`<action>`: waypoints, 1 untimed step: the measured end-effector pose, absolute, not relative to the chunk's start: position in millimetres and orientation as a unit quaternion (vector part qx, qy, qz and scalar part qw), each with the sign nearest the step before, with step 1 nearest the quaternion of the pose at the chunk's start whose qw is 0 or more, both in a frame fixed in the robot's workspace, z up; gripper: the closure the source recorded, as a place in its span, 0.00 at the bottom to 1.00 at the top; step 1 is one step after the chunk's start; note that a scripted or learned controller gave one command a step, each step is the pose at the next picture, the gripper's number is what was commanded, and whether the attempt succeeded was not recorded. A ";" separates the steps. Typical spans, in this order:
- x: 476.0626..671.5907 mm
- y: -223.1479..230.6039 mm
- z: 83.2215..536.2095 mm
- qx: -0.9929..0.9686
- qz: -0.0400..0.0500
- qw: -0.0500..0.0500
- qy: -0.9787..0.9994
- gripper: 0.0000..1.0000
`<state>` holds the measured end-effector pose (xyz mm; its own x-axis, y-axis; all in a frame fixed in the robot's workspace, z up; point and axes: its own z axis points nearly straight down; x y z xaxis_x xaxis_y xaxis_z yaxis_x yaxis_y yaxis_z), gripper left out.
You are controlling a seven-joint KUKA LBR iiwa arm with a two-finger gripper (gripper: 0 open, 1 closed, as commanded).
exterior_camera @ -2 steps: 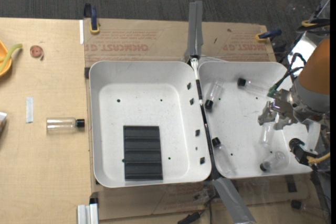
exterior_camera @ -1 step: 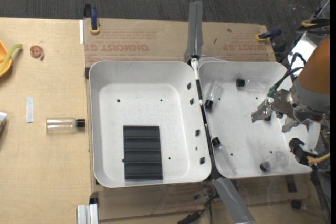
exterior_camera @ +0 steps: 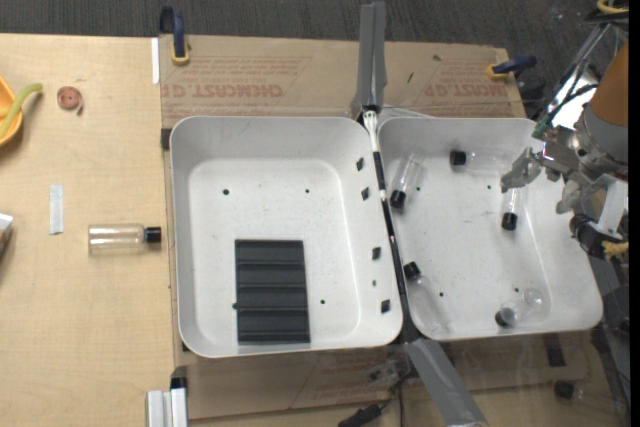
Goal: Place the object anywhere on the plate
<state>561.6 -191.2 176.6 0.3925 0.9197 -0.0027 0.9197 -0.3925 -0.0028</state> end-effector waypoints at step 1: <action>638.3 -202.9 212.3 -0.758 0.001 -0.001 -0.652 0.00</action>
<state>638.3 -202.9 212.3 0.1488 0.9889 -0.0025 0.9889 -0.1488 -0.0004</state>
